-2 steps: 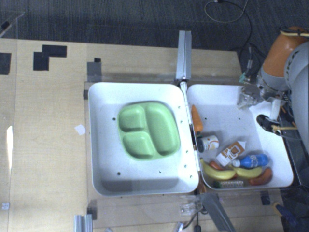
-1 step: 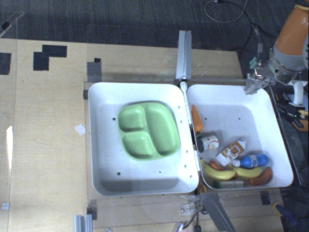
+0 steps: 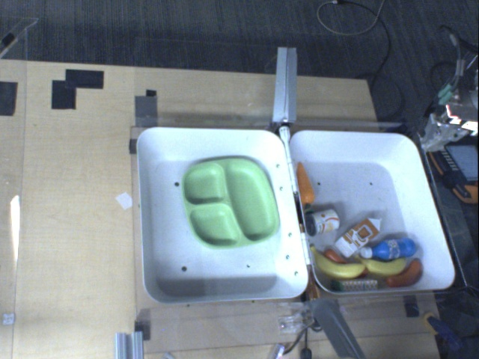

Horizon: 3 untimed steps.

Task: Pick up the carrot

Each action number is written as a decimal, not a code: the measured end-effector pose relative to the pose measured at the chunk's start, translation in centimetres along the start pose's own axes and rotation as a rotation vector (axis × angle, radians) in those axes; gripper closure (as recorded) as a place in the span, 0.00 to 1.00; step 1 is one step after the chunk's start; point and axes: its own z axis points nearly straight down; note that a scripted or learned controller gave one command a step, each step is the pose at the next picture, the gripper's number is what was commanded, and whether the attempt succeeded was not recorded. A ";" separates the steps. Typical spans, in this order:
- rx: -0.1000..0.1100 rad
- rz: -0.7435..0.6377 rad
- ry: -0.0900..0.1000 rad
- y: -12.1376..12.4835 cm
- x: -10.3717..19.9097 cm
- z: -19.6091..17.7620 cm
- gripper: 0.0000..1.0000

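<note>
The carrot [image 3: 303, 184] is a slim orange piece with a darker tip. It lies in the right bin [image 3: 374, 159], lengthwise against that bin's left wall and close to the divider between the two bins. Nothing touches it or covers it. Just below its lower end sits a small white and brown can [image 3: 324, 221].
The right bin's front corner holds a white carton [image 3: 358, 235], a blue bottle [image 3: 394, 248], two bananas [image 3: 349, 267] and a red item [image 3: 405, 274]. A green divided plate [image 3: 228, 200] lies in the left bin [image 3: 161, 223]. Cables and equipment [image 3: 455, 114] stand past the right bin.
</note>
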 end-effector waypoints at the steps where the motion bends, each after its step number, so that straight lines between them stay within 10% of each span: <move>1: -0.007 -0.004 0.000 0.2 0.1 -1.2 1.00; 2: 0.004 0.030 0.001 1.5 0.6 7.2 1.00; 3: 0.001 0.024 0.000 0.3 -0.9 1.4 1.00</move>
